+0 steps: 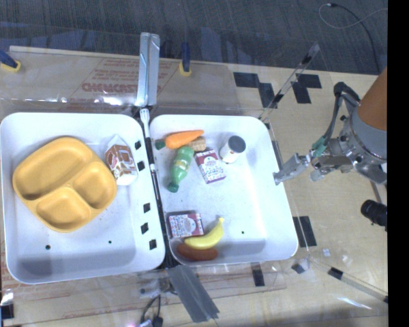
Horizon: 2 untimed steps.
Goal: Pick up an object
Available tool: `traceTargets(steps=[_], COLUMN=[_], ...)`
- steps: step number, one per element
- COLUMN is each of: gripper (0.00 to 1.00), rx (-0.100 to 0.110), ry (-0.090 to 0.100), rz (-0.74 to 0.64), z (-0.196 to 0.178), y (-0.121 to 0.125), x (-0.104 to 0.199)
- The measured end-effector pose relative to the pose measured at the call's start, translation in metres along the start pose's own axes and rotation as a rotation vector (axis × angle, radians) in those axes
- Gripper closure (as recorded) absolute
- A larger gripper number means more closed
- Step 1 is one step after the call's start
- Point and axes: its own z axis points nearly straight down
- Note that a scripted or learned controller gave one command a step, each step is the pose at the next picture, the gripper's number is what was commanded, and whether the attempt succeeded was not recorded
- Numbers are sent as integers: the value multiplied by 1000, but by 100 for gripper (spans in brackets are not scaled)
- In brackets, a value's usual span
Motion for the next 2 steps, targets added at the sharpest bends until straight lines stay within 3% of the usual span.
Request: traceTargets(steps=[1, 2], gripper=[0, 0], rx=[-6, -1], ry=[-3, -2], rz=[-101, -226], z=[-126, -8], y=[26, 67], x=[38, 43])
